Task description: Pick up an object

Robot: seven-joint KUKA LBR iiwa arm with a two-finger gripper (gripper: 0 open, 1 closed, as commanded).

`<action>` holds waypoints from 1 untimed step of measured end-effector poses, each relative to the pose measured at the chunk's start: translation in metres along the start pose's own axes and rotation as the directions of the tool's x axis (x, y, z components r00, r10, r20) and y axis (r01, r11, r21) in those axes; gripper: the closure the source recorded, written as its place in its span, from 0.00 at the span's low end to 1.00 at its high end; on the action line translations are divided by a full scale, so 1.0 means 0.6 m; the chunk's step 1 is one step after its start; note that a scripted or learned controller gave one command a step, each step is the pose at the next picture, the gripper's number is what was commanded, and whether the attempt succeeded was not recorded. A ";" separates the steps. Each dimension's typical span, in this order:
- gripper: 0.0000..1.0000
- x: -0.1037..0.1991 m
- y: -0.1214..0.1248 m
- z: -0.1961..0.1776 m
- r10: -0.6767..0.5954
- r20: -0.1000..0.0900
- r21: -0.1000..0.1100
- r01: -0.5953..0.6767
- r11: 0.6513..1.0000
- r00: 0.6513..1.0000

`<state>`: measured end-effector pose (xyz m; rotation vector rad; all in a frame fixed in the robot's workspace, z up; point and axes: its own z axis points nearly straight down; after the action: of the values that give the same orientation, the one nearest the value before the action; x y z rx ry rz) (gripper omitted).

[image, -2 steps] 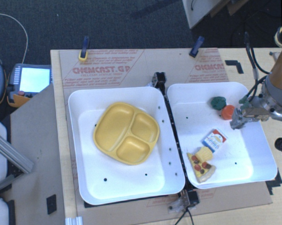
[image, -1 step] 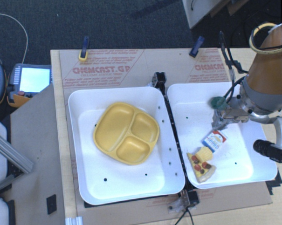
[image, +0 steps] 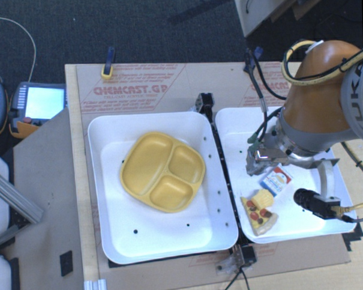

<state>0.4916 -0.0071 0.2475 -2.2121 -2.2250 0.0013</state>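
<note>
The pincer (image: 258, 159) hangs low over the right bin (image: 231, 124), its state impossible to tell; just below-right lies a small blue-and-white packet (image: 275, 180); nearer the front a pizza-slice toy (image: 259, 211) points its long axis toward the bin's front edge.

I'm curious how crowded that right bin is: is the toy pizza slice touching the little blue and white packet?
Cannot tell. In the camera view the pizza slice and the packet sit corner to corner in the right bin, too close to show contact or a gap.
</note>
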 end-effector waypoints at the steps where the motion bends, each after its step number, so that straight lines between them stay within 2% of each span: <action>1: 1.00 0.073 -0.002 0.003 0.001 0.001 -0.001 -0.001 1.000 1.000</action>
<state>0.4902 0.0368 0.2457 -2.2146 -2.2243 0.0016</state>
